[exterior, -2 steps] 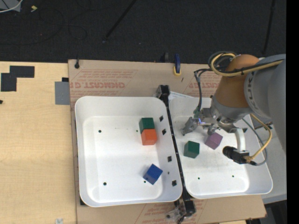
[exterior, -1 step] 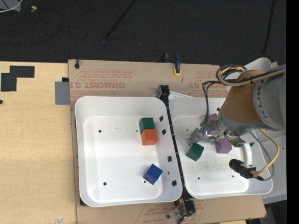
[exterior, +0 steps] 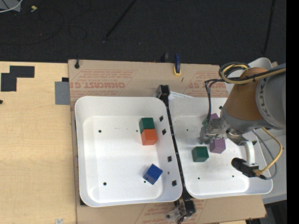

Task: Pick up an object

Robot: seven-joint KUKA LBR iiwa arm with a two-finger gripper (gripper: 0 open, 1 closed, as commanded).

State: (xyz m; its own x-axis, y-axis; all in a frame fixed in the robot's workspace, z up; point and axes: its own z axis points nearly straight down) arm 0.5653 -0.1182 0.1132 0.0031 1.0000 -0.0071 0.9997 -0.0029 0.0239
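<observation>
Two purple blocks (exterior: pixel 217 145) flank the end effector (exterior: pixel 211 133) low in the right bin (exterior: pixel 233 188); whether it grips anything, I cannot tell. Just below-left sits a dark green cube (exterior: pixel 200 154).

bins (exterior: pixel 88 125) white | left: green cube (exterior: pixel 146 123), orange cube (exterior: pixel 149 137), blue cube (exterior: pixel 153 173) | right: dark green cube (exterior: pixel 200 154), purple block (exterior: pixel 217 145)

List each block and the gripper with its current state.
Green block: left bin, touching orange block.
Orange block: left bin, resting flat.
Blue block: left bin, turned askew.
Dark green block: right bin, free.
Purple block: right bin, beside gripper.
</observation>
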